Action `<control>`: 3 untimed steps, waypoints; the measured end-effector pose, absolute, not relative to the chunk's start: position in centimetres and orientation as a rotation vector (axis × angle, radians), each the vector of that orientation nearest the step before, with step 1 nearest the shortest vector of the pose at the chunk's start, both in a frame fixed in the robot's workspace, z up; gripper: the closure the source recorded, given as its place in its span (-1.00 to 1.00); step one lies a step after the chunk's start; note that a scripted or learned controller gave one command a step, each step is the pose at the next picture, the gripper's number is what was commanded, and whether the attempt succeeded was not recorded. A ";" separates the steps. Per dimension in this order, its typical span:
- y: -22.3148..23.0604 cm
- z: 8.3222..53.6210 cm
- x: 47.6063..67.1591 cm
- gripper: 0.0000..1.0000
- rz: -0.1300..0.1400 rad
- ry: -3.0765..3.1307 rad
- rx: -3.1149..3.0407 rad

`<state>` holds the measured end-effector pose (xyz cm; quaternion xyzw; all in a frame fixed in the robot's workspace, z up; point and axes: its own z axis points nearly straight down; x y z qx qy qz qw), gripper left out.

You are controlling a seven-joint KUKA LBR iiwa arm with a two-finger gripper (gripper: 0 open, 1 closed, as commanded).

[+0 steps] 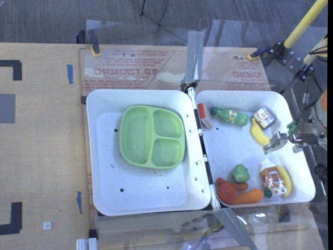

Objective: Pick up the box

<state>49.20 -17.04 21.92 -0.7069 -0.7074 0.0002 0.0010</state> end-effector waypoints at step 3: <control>-10.1 39.9 52.3 1.00 0.000 -2.141 -2.301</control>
